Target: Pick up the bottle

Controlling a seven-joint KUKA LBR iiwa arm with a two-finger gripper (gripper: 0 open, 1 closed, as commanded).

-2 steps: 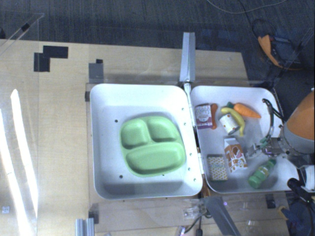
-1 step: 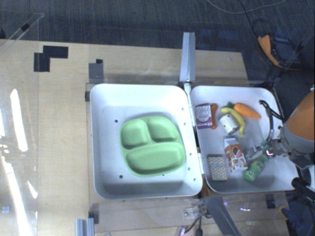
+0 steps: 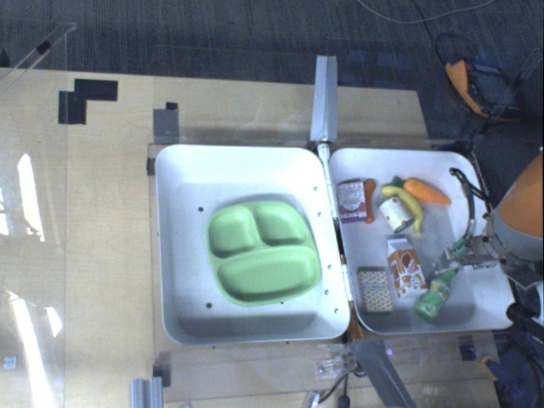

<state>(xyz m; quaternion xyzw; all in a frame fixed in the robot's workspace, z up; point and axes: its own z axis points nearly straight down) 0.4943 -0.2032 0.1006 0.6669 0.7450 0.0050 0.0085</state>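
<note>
arm [image 3: 520, 215] reaches in, wrist low at right.

The pale wooden bench [image 3: 102, 253] bears two white bins [image 3: 183, 177] side by side.

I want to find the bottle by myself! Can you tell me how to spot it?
Look in the right white bin, the one with many small things. Go to its near edge, next to the arm's gripper. The green bottle lies there on its side, right of the little carton, the one all-green thing in that bin.

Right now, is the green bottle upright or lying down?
Lying down: the green bottle rests on its side on the right bin's floor, neck pointing toward the end effector.
</note>
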